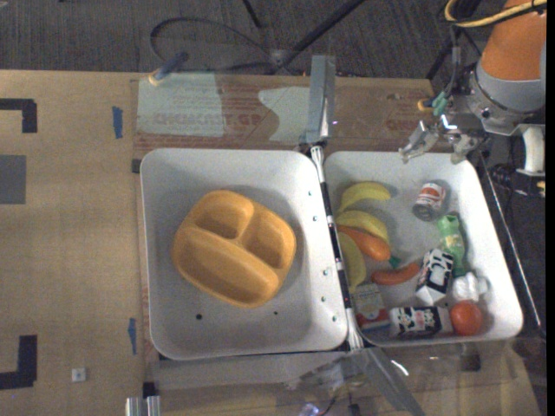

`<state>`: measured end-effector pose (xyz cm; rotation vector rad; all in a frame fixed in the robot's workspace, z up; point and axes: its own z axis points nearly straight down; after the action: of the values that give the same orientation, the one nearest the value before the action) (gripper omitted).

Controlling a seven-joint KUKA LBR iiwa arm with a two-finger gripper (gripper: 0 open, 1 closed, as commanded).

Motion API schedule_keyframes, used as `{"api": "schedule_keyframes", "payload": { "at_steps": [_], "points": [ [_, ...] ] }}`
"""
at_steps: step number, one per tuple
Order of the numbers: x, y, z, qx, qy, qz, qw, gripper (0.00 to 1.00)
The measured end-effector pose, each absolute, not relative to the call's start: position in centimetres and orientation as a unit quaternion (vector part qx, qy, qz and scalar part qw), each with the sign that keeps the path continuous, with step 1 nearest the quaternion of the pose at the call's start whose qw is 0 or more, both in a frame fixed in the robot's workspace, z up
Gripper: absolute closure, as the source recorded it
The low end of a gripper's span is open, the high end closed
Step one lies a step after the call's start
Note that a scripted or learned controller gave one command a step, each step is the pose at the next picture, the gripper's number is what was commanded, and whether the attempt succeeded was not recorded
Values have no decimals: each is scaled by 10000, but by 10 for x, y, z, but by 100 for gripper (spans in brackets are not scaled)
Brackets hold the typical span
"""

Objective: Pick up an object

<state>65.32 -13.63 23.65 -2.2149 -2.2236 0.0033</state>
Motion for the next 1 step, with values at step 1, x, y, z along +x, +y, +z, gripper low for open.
{"api": "schedule_keyframes", "payload": {
  "at_steps": [1],
  "points": [
    [603, -187, 146, -6293, -7772, 8, 19, 0]
  ]
}}
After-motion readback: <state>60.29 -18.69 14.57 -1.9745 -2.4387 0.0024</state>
